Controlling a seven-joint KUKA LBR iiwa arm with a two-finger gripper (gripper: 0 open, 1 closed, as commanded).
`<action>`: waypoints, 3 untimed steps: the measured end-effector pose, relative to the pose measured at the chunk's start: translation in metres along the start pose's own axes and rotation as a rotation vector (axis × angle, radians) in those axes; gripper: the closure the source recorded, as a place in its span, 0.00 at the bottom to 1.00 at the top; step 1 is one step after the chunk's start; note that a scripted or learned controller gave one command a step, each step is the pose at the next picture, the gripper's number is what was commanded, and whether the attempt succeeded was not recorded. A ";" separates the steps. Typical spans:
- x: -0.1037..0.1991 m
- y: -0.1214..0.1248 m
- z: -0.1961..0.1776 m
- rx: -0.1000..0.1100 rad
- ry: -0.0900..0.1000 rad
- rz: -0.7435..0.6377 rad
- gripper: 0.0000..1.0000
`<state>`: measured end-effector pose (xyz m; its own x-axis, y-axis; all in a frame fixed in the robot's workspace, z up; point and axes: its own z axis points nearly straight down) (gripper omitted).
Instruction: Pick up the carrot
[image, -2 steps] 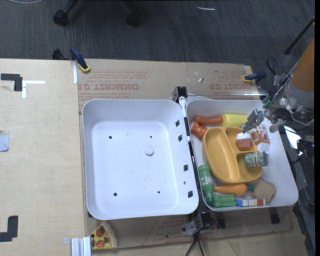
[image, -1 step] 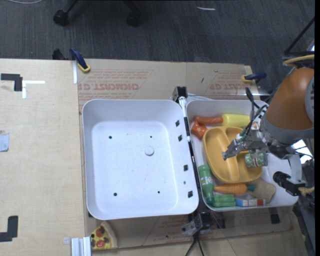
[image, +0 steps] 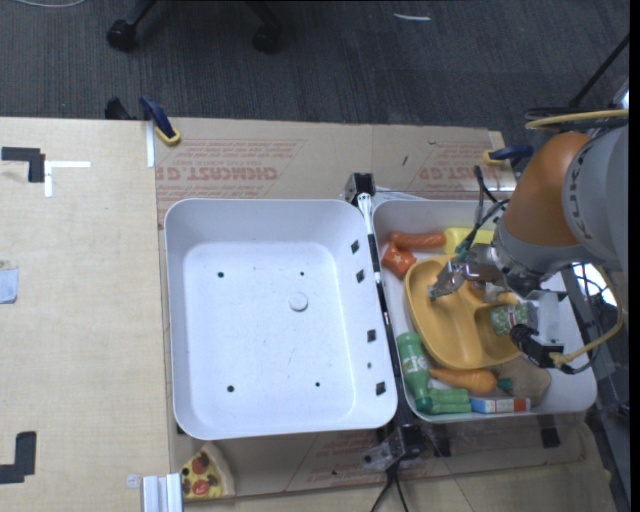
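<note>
As arm (image: 560, 200) bends leftward | jaws over yellow bowl (image: 455, 330) (right bin (image: 560, 400))

Yellow bowl (image: 455, 330), green bottle (image: 412, 358)

Smooth white plastic bins (image: 270, 215); glossy yellow plastic bowl (image: 455, 335); matt cardboard (image: 260, 160) underneath.

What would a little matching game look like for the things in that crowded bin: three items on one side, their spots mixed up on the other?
Things:
1. yellow bowl
2. green bottle
3. gripper

Places:
A. along the bin's left wall, toward the front
B. over the bowl's upper part
C. middle of the right bin

Pairs: 1-C, 2-A, 3-B
</note>
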<state>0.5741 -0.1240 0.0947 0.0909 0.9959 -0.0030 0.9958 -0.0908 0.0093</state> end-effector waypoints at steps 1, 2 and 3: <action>0.002 0.002 -0.012 -0.003 0.005 -0.001 1.00; -0.022 0.021 -0.003 0.011 0.034 -0.469 1.00; -0.027 0.051 0.000 -0.001 0.050 -0.679 1.00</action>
<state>0.6224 -0.1554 0.0954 -0.5552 0.8308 0.0379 0.8317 0.5548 0.0225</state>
